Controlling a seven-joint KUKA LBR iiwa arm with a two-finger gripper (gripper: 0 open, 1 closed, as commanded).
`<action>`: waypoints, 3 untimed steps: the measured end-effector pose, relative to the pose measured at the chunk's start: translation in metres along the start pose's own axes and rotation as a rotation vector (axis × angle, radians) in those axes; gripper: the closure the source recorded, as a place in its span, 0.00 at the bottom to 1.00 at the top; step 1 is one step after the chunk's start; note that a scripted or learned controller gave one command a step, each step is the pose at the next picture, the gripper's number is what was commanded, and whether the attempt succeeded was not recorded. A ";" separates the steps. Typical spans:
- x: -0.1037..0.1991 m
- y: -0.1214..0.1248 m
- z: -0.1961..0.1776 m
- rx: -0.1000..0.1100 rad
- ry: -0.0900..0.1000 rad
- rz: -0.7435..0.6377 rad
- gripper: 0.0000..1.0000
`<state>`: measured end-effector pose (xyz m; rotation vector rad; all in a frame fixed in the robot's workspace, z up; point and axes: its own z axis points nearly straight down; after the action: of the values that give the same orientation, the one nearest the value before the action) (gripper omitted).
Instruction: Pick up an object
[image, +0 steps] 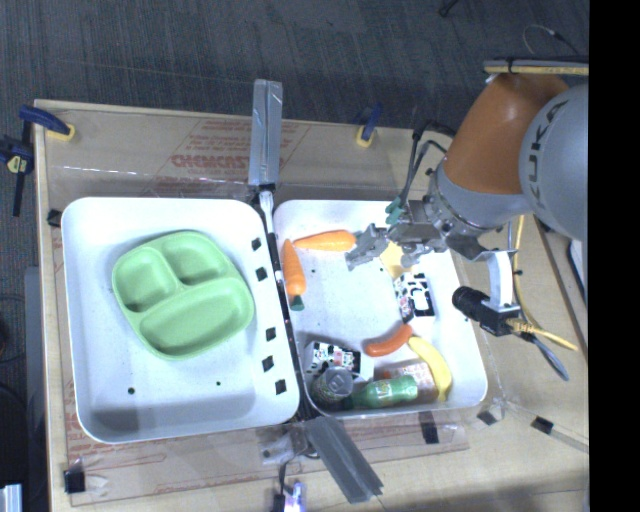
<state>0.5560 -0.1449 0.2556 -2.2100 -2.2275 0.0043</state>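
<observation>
Wooden bench (150, 150) on dark carpet (150, 50), blue clamps (45, 122) at edges. Left bin (90, 400) holds green divided plate (182, 292). Right bin (345, 290) holds carrots (292, 270), sausage (386, 342), banana (432, 362), green bottle (385, 392), can (334, 383). Hand (372, 248) low over right bin's upper part near orange carrot (322, 240); open or closed, can't tell

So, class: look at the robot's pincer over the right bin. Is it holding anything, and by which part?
It cannot be told: the pincer hangs over the right bin near a carrot, with nothing visibly between its tips.
</observation>
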 end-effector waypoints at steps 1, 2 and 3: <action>-0.066 0.026 0.054 -0.001 -0.002 0.021 0.00; -0.052 0.045 0.108 -0.001 0.000 -0.308 0.00; -0.064 0.102 0.122 -0.004 -0.002 -0.401 0.00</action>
<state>0.6582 -0.2076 0.1331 -1.7245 -2.6264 0.0009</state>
